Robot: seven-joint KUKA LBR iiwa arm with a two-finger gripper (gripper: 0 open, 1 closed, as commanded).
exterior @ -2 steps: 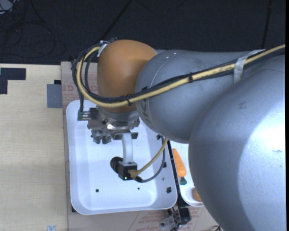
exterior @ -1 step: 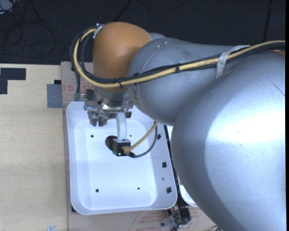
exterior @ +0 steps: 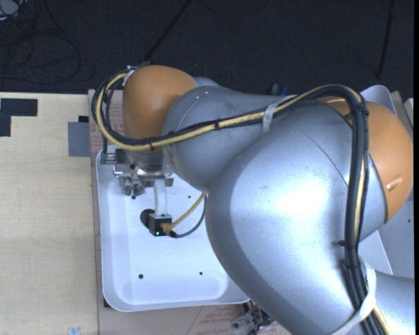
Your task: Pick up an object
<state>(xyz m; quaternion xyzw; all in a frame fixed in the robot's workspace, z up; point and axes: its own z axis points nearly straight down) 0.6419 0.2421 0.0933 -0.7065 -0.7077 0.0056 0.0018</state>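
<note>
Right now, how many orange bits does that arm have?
2. One orange bit is over the top end of the white bin; the other is at the view's right edge. The arm itself may hide more.

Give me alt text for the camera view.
A grey robot arm with an orange band reaches in from the right, its gripper over the far left part of a shallow white bin. Pale bench surface lies left of the bin.

The grey arm [exterior: 293, 208] covered everything right of the gripper [exterior: 145, 181], hiding that side of the white bin [exterior: 126, 285] beneath it, and was itself cut off by the right and bottom edges.
</note>
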